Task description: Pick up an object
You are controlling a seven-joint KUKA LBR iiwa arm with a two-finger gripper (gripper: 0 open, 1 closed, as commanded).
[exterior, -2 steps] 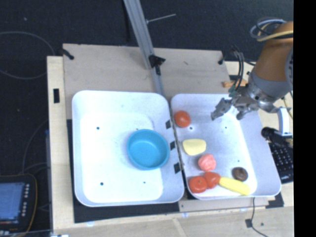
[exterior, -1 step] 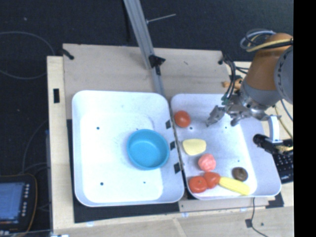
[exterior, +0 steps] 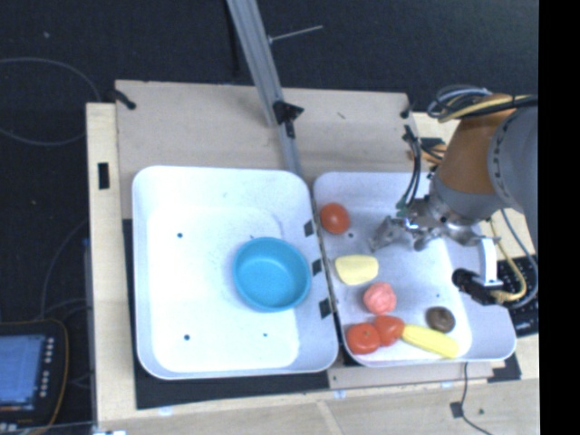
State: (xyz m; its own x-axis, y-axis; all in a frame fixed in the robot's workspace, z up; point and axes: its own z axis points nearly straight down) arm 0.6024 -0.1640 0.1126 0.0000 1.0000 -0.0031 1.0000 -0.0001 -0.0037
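My gripper (exterior: 391, 236) hangs over the upper middle of the right bin (exterior: 399, 188), its fingers spread apart with nothing between them. Left of it lies a small red-orange ball (exterior: 334, 217). Below the gripper sit a pale yellow block (exterior: 356, 268) and a pink lump (exterior: 380, 296). Along the bin's front edge lie a red tomato-like piece (exterior: 364, 336), a smaller red piece (exterior: 391, 328), a yellow banana-shaped piece (exterior: 430, 341) and a brown round thing (exterior: 440, 318).
A blue bowl (exterior: 270, 274) stands in the left bin (exterior: 172, 207). A grey metal pole (exterior: 263, 71) slants from the top to the gap between the bins. Cables and a black fitting (exterior: 480, 286) hang at the right bin's right side.
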